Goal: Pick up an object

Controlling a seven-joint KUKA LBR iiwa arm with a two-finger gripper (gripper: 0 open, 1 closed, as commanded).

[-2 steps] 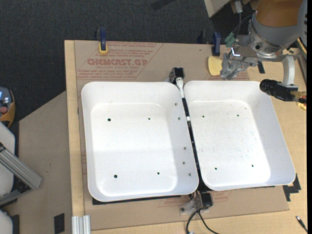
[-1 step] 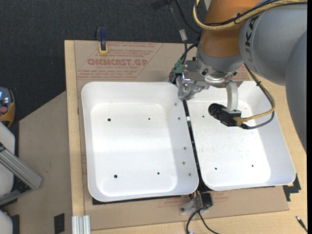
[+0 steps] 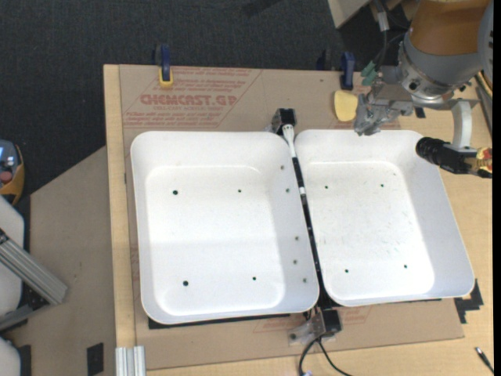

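A small pale yellow object (image 3: 344, 105) lies on the brown board just beyond the far edge of the right bin (image 3: 438, 210), outside both bins. My gripper (image 3: 367, 124) hangs at that far edge, just right of the yellow object and slightly nearer the camera. Nothing shows in its grasp. The grey wrist and orange band rise from it toward the upper right corner.
The left bin (image 3: 149, 210) and the right bin sit side by side on the brown board (image 3: 203, 92), joined by a black strip (image 3: 301, 202) down the middle. Blue clamps (image 3: 163, 61) hold the board's far edge. Dark floor surrounds the bench.
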